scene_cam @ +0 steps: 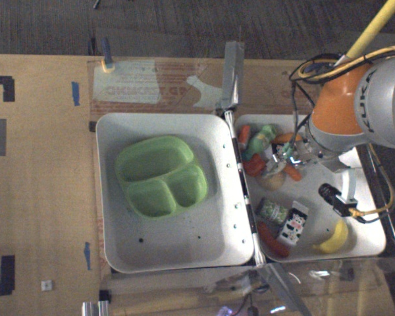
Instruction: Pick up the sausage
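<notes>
Grey arm with orange wrist band hangs over the right white bin (368, 242), gripper (284, 158) down in the toy pile at its upper left corner; can't tell the finger state from here. Reddish-brown sausage (272, 239) lies well apart along the bin's lower left edge, beside the black-and-white carton (293, 223). Green divided plastic plate (161, 175) sits in the left white bin (118, 242).

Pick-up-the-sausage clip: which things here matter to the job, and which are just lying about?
Belongs to the job:
- long red sausage at the right bin's near-left edge
- pincer, low over the toy pile
- right white bin

Lying about:
- green divided plastic plate in the left white bin
- yellow banana
- black-and-white carton
- orange carrot
</notes>
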`<state>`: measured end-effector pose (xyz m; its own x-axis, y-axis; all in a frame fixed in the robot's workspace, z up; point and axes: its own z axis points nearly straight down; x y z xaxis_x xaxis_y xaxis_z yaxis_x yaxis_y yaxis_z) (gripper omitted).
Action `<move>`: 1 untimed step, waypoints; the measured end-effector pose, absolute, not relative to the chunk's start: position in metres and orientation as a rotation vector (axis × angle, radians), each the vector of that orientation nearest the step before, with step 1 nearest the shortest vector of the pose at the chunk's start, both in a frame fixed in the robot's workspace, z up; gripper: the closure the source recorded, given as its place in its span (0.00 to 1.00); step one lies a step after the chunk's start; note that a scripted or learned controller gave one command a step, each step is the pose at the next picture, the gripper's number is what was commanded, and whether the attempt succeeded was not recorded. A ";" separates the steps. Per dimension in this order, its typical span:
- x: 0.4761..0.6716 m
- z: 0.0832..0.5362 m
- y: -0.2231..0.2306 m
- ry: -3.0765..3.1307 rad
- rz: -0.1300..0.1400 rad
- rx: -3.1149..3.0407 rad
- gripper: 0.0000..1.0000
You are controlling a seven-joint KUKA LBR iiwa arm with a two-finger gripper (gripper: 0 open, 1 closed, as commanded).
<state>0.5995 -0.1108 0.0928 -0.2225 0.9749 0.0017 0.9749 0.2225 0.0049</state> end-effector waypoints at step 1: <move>0.604 0.105 -0.113 2.443 0.017 1.953 1.00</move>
<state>0.6041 -0.1127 0.1048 -0.2200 0.9755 -0.0043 0.9753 0.2201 0.0172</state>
